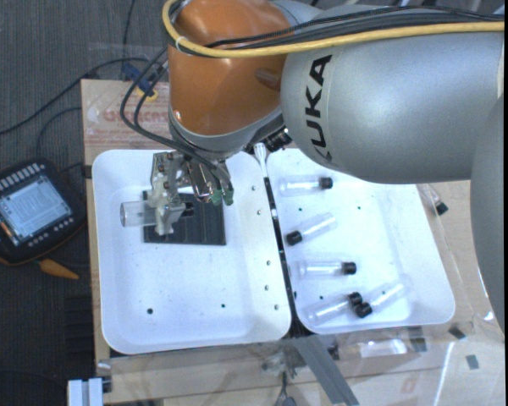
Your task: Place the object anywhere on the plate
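Observation:
A clear plastic tube [135,212] lies level over the left part of the left bin [195,311], its open end pointing left. My gripper [168,210] hangs down from the orange wrist and is shut on the tube near its right end. The pale fingers [161,194] cross the tube. The black plate [199,225] lies flat on the bin floor directly beneath and to the right of the gripper. The tube's right end sits over the plate's left edge, and its left half sticks out past the plate. I cannot tell whether the tube touches the plate.
The right bin [423,252] holds several clear tubes with black caps, one [305,183] near its back and one [325,268] mid-bin. The bulky arm covers the back of both bins. A control pendant [30,210] lies left of the bench.

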